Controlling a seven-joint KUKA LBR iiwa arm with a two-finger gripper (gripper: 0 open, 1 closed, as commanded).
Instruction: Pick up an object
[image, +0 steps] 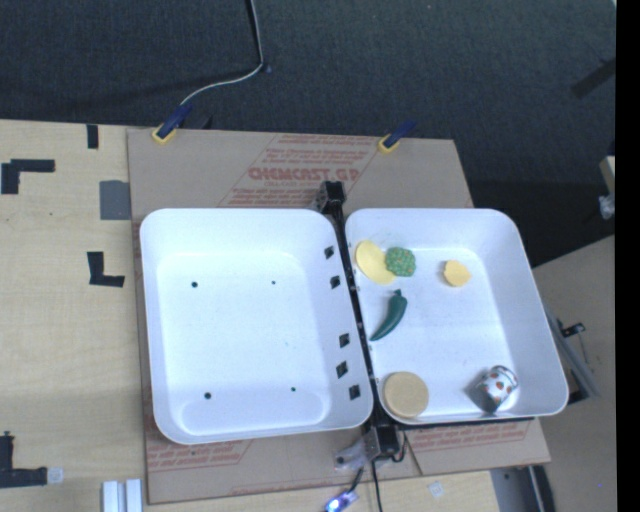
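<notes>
Choosing among the right bin's pieces, I favour the pepper: it lies apart on open floor, while the disc hugs the near wall and the broccoli touches a yellow slice. My gripper's state I cannot tell.

view: one fixed camera | position: above bench | facing: down, slanted | covers: both bins
</notes>
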